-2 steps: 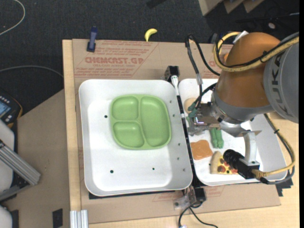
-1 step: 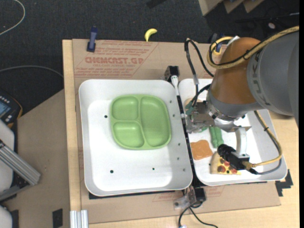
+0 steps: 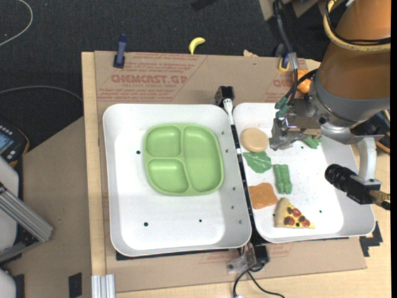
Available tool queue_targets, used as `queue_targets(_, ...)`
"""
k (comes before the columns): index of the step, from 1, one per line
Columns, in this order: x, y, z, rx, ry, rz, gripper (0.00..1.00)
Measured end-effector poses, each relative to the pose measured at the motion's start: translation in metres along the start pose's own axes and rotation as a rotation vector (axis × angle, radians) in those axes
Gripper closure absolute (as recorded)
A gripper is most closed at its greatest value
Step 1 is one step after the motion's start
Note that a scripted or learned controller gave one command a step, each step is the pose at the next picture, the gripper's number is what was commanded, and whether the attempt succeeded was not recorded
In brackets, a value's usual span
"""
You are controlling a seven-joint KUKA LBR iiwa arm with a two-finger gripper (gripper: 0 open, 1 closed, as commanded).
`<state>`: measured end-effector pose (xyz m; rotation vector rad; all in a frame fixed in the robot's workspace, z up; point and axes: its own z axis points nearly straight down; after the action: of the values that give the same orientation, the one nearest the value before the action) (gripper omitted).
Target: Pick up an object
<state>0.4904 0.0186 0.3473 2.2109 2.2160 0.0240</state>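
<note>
While the gripper (image 3: 284, 135) hangs low over the right bin (image 3: 329, 228), nothing shows between its fingers, and whether they stand apart or together I cannot tell.

Its tip sits just beside the tan round piece (image 3: 254, 139), on that piece's right, so this looks like the nearest thing to pick; a good grasp likely means centring over it and coming straight down, clear of the bin wall behind it. Just below the tan round piece lies a green leaf (image 3: 257, 161), which could get nudged or caught. Further below it are a green bean pod (image 3: 283, 177), an orange slab (image 3: 262, 195) and a pizza slice (image 3: 293, 216). Well left of the tan round piece, the left bin (image 3: 124, 216) bears a green divided plate (image 3: 183, 159).
</note>
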Motion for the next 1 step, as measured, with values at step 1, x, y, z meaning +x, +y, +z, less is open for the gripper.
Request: queue_targets(1,0.0393,-0.0160,0.1263,0.033,-0.003,0.000,1.00)
